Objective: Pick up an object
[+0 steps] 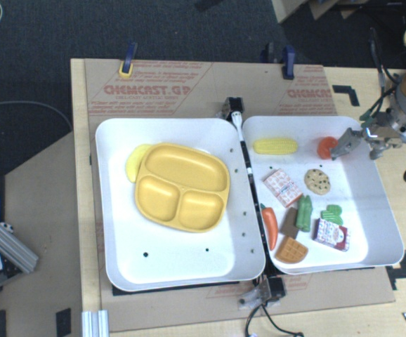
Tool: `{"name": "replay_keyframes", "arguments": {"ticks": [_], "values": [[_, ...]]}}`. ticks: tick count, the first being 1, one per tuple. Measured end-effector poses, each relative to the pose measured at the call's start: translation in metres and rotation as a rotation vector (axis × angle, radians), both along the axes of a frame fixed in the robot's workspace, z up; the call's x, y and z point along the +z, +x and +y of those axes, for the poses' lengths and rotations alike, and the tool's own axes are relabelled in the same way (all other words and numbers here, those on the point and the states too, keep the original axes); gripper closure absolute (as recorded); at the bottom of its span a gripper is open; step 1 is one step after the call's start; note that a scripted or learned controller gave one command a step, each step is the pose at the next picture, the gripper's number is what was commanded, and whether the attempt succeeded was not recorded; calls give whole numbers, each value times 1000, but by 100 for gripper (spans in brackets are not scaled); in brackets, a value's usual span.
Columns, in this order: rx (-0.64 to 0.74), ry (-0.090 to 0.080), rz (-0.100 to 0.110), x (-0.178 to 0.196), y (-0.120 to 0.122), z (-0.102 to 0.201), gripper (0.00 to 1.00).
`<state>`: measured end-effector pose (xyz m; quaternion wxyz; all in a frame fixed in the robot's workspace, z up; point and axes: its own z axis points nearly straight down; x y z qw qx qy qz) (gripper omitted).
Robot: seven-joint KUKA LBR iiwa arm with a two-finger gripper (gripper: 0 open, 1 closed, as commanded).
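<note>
The grey two-finger gripper [361,144], jaw state untellable, hovers beside a small round red toy [326,147] in the right white bin [385,209].

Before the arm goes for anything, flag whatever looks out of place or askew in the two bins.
One oddity: the yellow divided tray in the left bin sits turned at a slant, on top of a flat yellow piece that pokes out at its upper left. The toy foods in the right bin lie scattered but unspilled.
</note>
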<state>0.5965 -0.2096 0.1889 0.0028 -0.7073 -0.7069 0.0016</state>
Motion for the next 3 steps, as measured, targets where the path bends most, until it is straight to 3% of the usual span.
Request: {"name": "replay_keyframes", "arguments": {"ticks": [2, 3], "values": [[1, 1, 0, -99, -1, 9, 0], [1, -3, -8, -84, 1, 8, 100]]}}
